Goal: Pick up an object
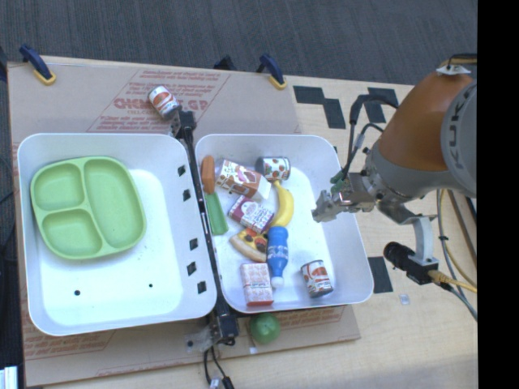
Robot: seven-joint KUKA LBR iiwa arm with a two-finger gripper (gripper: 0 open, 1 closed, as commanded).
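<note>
Your gripper [328, 207] hovers over the right bin's [347, 241] right side; you cannot tell its state. Nearest, just to its left, lies the banana [283, 204], likely light, stiff and smooth (take it across its curved middle). Beside that, the blue bottle [277, 254] and small carton [251, 215] crowd it; farther off sits the green tray [85, 207].

A dark grey ribbed carpet [162, 10] fills the far side beyond the pale wooden bench [405, 339], whose top carries a brown cardboard sheet [235, 96] held at its far edge by blue-and-yellow clamps [272, 70], with black square markings [320, 102] toward the bench's right.
</note>
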